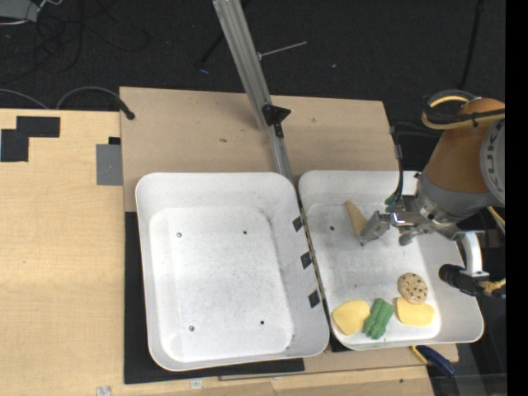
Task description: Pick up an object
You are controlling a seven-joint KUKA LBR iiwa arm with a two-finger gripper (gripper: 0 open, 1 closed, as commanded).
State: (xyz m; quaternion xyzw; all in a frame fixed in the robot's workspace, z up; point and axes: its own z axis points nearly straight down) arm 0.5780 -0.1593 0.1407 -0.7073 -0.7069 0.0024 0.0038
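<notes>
We see the gripper [388, 228] low in the right bin [363, 200], fingers parted, holding nothing, tan wedge [355, 216] just left, cookie [412, 287] below.

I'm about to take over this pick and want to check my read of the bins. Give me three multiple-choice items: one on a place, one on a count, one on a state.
1. Where do the objects lie?
A. left bin
B. right bin
C. on the bench

2. How many yellow pieces sit at the right bin's near edge?
A. one
B. two
C. four

3. What is the gripper's state?
A. over the right bin, by the tan wedge
B. parked over the left bin
C. carrying the cookie

Answers:
1 B, all lie in the right bin.
2 B, one yellow piece and another flank the green piece.
3 A, the gripper is beside the tan wedge; the cookie lies apart.
</notes>
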